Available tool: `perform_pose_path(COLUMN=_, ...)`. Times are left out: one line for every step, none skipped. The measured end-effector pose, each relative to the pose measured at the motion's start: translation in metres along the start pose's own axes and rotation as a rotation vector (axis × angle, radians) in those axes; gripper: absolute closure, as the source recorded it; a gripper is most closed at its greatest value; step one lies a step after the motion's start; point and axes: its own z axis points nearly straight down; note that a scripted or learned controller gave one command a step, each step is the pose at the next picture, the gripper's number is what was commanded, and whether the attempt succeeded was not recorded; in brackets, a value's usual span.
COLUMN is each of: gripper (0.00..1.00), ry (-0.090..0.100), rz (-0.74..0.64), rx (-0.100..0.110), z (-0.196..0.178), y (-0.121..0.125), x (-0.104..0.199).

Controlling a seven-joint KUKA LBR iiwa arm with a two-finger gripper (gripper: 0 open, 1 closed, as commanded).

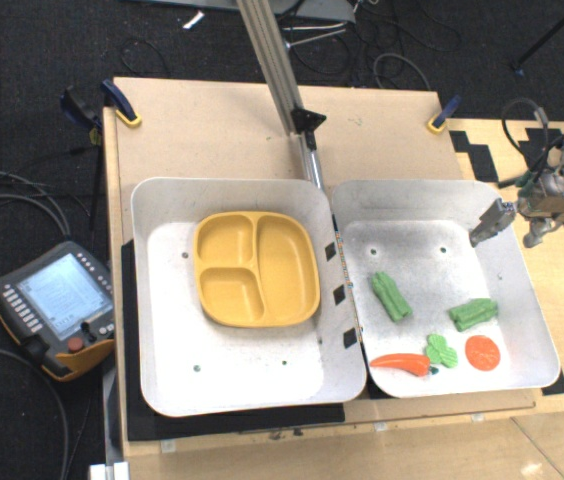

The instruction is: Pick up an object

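While arm hangs at bench's right edge, gripper (512, 223) hovers over right bin's (412, 243) right rim, fingers spread, released, grasping nothing. Toy food lies toward that bin's near edge: green pod (391, 296) near middle, second green piece (474, 313) by right wall, red disc (482, 352) at near right corner, small green lump (441, 350) just beside it, red pepper (400, 364) against near rim. Left bin (162, 268) carries yellow divided plate (257, 268) at centre. Teach pendant (54, 308) on floor, left of bench

tool (515, 222) above right bin (412, 243) edge
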Motion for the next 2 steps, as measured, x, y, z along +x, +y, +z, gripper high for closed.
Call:
perform_pose_path(gripper=0.0, ry=0.0, rz=0.0, rx=0.0, z=0.0, y=0.0, x=0.0)
perform_pose_path(gripper=0.0, ry=0.001, rz=0.003, rx=0.004, z=0.045, y=-0.007, x=0.002)
